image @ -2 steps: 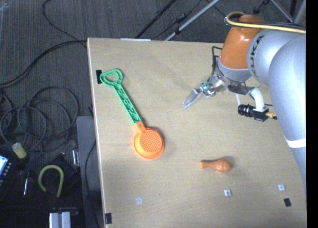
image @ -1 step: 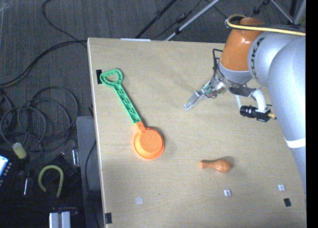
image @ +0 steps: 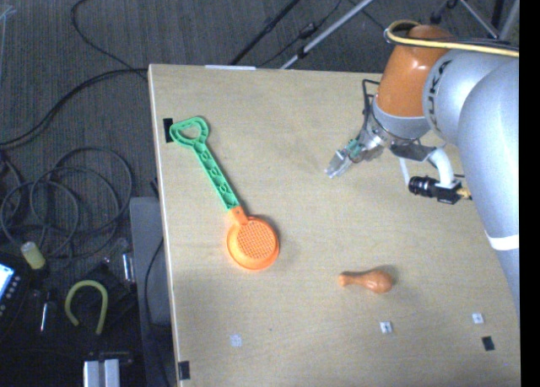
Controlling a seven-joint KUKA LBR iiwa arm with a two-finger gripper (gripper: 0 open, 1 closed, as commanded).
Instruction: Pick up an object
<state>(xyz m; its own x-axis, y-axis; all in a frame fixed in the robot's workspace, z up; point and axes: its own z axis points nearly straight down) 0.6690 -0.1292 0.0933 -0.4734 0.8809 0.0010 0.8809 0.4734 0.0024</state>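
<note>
A toy sieve with a green handle (image: 208, 164) and a round orange head (image: 252, 243) lies slantwise on the left part of the tan bench surface (image: 304, 107). A small orange drumstick-shaped toy (image: 369, 280) lies lower down, right of centre. My gripper (image: 340, 163) hangs over bare surface in the upper middle, pointing down and left. It is well to the right of the sieve and above the drumstick toy, touching neither. Nothing shows at its tip.
The grey arm with its orange band (image: 409, 82) fills the right side. The bench's left edge (image: 160, 233) drops to a floor with cables (image: 67, 183) and clutter. Small dark and white marks (image: 386, 326) dot the lower right of the surface.
</note>
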